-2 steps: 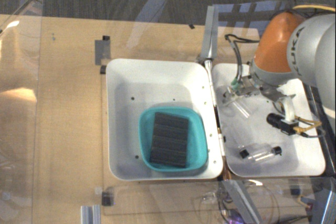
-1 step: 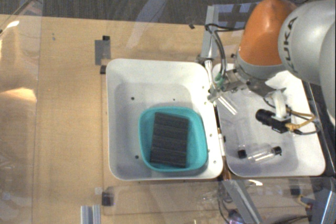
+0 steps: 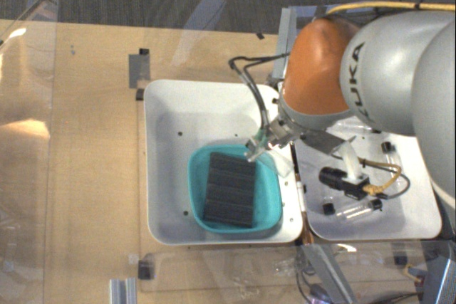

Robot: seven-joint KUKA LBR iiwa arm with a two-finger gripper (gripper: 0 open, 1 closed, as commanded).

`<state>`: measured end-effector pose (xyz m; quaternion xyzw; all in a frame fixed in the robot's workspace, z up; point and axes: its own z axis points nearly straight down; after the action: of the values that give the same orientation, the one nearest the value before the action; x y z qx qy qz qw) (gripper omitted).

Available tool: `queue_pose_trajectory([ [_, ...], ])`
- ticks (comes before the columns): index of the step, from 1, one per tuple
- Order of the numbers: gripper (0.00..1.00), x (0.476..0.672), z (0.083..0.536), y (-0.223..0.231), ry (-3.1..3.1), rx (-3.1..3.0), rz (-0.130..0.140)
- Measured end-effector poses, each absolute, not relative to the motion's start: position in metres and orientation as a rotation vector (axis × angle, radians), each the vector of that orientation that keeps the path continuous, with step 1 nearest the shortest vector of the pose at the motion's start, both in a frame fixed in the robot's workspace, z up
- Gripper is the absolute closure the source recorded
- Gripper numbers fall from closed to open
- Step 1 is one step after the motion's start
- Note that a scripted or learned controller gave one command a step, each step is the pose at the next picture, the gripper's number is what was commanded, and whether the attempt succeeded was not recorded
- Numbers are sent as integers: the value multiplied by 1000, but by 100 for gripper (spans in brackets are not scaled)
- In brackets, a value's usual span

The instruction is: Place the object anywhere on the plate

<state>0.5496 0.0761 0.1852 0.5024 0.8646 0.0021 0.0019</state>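
A teal plate (image 3: 268,203) lies in the front half of the left white bin (image 3: 167,153). On it rests a dark grey ridged block (image 3: 230,190), lying flat and slightly tilted, and it covers most of the plate's middle. My gripper (image 3: 258,147) hangs over the plate's far right rim, just beyond the block's upper right corner. Nothing shows between the fingertips, and the block lies apart from them.
The right white bin (image 3: 420,221) sits beside the left one, largely covered by my arm (image 3: 370,75). The divider between the bins (image 3: 299,196) runs close to the plate's right edge. The bench (image 3: 71,174) spreads out to the left.
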Motion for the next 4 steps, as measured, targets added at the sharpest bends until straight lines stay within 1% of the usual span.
queue_pose_trajectory([
  [1,0,550,185,76,2712,1577,7],
  [2,0,501,318,18,2786,1429,10],
  [3,0,489,439,-72,2810,1370,8],
  [4,100,492,452,-71,2804,1354,14],
])
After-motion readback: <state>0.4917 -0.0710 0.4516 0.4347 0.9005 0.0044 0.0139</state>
